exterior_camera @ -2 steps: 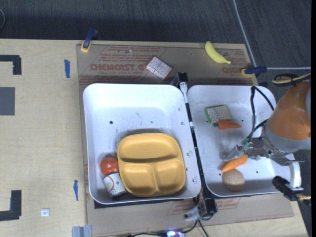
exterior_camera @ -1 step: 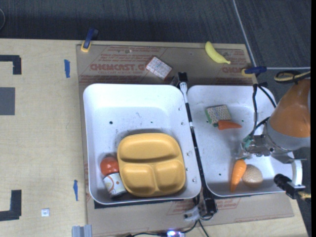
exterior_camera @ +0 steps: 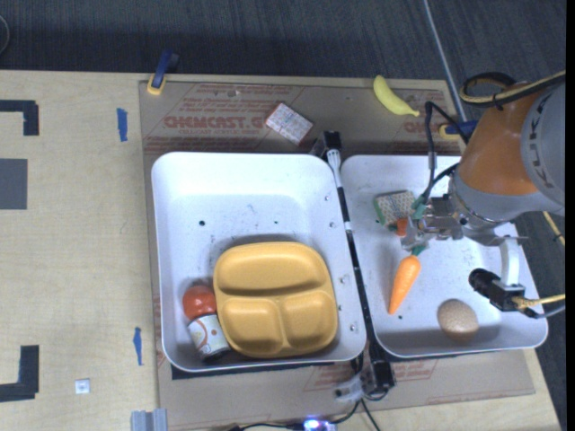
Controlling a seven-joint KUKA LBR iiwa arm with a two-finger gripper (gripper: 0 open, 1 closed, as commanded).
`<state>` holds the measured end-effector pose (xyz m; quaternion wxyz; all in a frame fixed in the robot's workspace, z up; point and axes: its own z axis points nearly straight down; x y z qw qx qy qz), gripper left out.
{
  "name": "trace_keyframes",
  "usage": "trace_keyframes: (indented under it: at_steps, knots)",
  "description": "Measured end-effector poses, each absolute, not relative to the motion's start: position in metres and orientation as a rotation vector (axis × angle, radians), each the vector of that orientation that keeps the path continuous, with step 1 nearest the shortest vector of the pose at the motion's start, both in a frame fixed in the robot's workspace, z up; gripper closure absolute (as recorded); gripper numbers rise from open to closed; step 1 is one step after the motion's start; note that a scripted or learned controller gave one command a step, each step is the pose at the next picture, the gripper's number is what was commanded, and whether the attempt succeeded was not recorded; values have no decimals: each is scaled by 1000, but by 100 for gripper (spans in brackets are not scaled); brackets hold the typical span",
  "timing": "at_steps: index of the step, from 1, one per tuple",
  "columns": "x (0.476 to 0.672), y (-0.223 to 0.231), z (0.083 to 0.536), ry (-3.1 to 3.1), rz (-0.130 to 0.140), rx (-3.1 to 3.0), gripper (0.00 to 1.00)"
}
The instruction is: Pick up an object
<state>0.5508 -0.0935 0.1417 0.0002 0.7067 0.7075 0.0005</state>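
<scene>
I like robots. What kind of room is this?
Probably a robot test lab: a robot arm reaches over two white bins holding toy things, like a carrot and a yellow tray.

The grey arm [exterior_camera: 530, 164] reaches in from the right, its orange band [exterior_camera: 497, 155] sitting just above the wrist. The wrist points leftward and down, carrying the tool [exterior_camera: 415, 230] low. Whether the tool is open or closed cannot be made out.

Light wood bench [exterior_camera: 72, 268] w/ black tape marks [exterior_camera: 25, 115], blue clips; dark grey carpet floor [exterior_camera: 225, 16] behind.
</scene>
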Motion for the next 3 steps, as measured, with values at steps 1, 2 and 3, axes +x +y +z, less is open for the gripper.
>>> trace_keyframes:
  at_steps: [1, 2, 3]
  knots:
    - [551, -94, 142, 2222, 1, 2220, 0]
    - [516, -110, 86, 2219, 3, 2219, 0]
    - [517, -109, 96, 2217, 6, 2219, 100]
